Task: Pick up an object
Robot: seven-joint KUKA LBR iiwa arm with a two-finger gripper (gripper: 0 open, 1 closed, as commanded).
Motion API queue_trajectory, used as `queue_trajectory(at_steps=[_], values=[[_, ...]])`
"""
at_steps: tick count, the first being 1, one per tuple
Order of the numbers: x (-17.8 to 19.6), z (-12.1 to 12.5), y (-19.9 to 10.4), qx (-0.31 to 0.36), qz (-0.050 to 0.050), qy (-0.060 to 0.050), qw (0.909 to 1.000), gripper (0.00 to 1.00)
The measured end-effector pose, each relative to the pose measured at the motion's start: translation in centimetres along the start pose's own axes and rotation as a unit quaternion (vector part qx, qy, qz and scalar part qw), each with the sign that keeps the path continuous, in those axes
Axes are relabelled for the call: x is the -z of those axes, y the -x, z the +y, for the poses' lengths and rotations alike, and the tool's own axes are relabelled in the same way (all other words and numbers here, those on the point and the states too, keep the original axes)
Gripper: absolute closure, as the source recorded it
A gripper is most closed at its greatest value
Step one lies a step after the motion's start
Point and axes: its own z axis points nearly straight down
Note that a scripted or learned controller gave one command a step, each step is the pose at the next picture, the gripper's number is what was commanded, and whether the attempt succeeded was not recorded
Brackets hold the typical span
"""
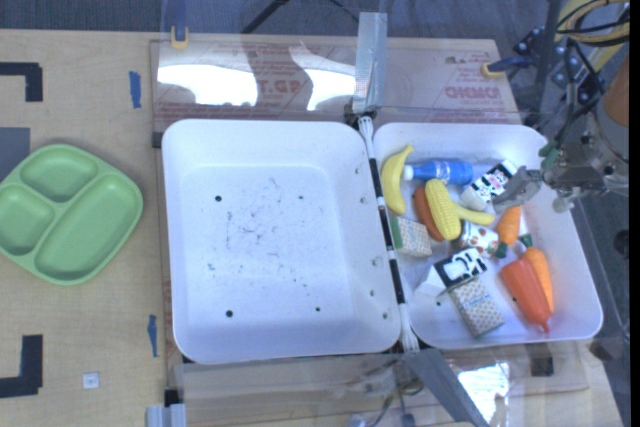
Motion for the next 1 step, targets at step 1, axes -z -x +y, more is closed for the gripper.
queue_trajectory(at_steps=[1], values=[[-10.74, 3.46, 6.86, -0.004, 0.0, 0.0, 1.0, 0.0]])
